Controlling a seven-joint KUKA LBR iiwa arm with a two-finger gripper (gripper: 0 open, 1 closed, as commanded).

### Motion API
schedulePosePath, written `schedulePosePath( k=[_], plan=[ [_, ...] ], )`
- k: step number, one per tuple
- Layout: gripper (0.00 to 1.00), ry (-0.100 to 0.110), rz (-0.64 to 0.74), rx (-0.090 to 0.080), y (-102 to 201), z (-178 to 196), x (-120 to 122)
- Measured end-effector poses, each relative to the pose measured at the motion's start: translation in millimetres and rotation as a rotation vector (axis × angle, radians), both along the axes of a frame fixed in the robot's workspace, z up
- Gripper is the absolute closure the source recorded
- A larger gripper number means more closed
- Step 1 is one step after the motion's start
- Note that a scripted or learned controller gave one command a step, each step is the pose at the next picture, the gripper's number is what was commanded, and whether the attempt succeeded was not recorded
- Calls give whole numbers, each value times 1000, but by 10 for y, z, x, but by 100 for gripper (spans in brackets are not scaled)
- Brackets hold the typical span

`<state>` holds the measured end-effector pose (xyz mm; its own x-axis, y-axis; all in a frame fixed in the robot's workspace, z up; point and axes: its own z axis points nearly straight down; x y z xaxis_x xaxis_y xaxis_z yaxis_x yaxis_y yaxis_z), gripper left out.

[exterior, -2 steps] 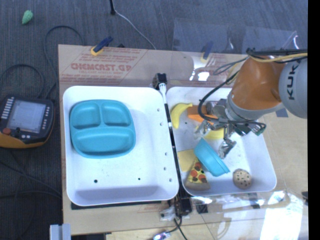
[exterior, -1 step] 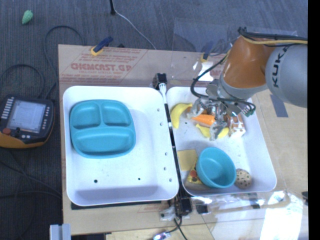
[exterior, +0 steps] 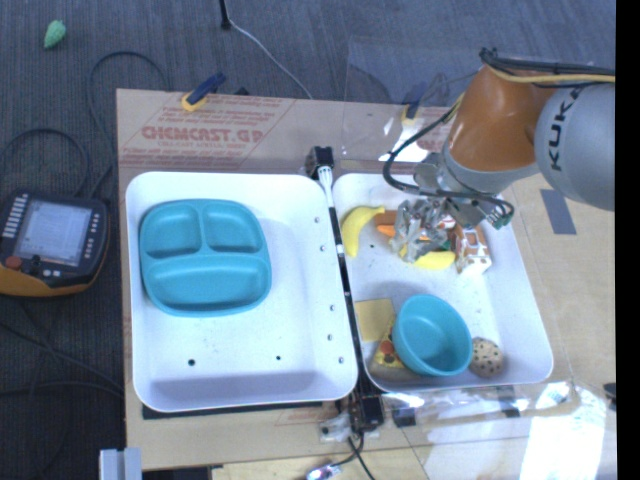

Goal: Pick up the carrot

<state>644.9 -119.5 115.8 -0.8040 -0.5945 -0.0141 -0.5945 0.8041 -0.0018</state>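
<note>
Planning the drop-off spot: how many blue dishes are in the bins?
2. A blue divided plate lies in the left bin; a blue bowl sits in the right bin, toward its near end. The gripper may hide smaller items.

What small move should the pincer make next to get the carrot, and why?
Probably a short descent, then closing. The pincer sits in the right bin above a small pile, beside the orange carrot and a banana. Whether the carrot is between its fingers cannot be told.

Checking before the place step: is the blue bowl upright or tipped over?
Upright: the blue bowl in the right bin shows its open mouth and inside facing up.
</note>
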Motion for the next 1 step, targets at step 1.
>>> schedulePosePath(
  k=[1],
  plan=[
    [0,1,0,1,1,-7,-3]
  ],
)
